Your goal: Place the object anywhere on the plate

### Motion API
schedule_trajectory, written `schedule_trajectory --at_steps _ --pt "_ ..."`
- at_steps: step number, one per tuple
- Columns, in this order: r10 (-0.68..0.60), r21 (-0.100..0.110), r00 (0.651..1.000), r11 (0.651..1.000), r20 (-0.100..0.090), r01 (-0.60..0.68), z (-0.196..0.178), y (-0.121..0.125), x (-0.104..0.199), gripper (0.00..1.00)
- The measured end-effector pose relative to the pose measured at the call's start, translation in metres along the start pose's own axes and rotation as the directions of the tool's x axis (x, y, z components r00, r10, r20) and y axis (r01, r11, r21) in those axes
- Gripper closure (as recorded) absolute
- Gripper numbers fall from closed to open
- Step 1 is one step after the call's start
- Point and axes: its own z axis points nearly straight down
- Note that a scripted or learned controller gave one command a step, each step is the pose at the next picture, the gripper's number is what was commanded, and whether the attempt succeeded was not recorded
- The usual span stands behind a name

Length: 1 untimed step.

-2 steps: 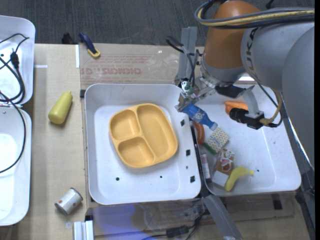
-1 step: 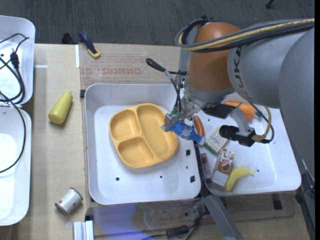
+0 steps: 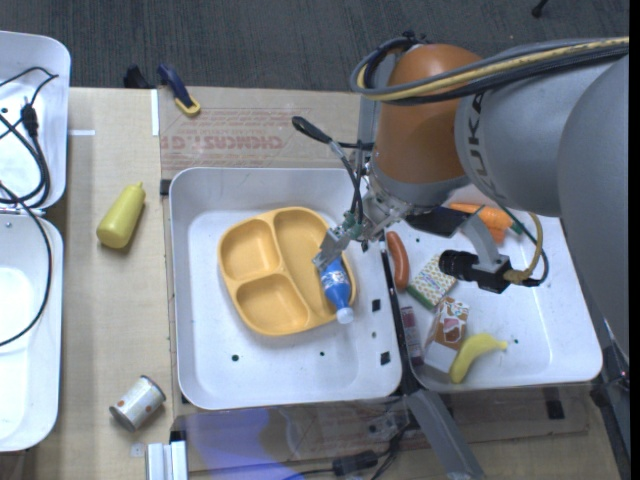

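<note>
A: Nearest edge first: a small can (image 3: pixel 137 401) lies on its side on the bench, just off the left bin's (image 3: pixel 200 368) front-left corner.
B: And the right bin (image 3: pixel 560 358)?
A: Banana (image 3: pixel 476 355) at the front, a small carton (image 3: pixel 449 321) just behind it, a snack packet (image 3: pixel 433 280) further back, a hot dog (image 3: pixel 399 258) along the left wall, and a carrot (image 3: pixel 485 212) at the back, partly under the arm.
B: Task object?
A: Blue-labelled bottle (image 3: pixel 335 284), lying tilted across the right rim of the yellow divided plate (image 3: pixel 270 268) in the left bin. Cap end hangs just past the rim toward the bin floor; upper end is over the plate.
B: Gripper?
A: Gripper (image 3: pixel 345 234) is at the bottle's upper end. Fingers look narrowly set around that end, but I cannot tell whether they pinch it.
B: Further back?
A: Yellow mustard bottle (image 3: pixel 121 215) on the bench left of the bin, and a blue-and-yellow clamp (image 3: pixel 177 90) at the far edge.
</note>
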Motion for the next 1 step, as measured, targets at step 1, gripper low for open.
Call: schedule_trajectory --at_steps 1 --pt "0.069 0.000 0.998 0.998 0.000 -0.069 -0.0058 -0.0609 -0.0102 0.00"
